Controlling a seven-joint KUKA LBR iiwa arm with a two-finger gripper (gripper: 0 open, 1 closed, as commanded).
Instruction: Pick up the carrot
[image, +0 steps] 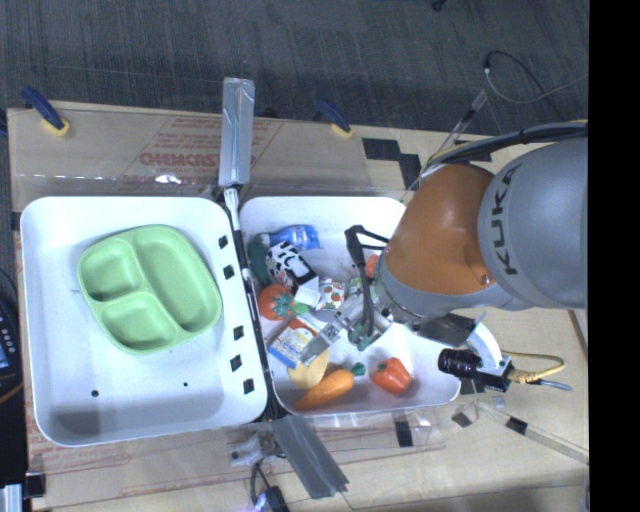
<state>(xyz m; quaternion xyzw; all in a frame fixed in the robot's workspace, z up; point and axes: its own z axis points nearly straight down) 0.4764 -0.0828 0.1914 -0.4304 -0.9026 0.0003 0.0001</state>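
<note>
The carrot (325, 388) is orange and lies slantwise near the front wall of the right bin (440, 398), next to a yellow item (310, 371). My gripper (360, 328) hangs low over the middle of that bin, above and slightly right of the carrot, and apart from it. The grey arm with its orange band (445, 235) covers the bin's right half. Nothing can be seen held in the gripper.
Around the carrot lie a small orange pepper (392, 375), a red tomato (275, 301), printed packets (296, 344), a blue-and-white carton (292, 238) and a cow-patterned item (291, 265). The left bin (60, 400) holds a green divided plate (150, 288).
</note>
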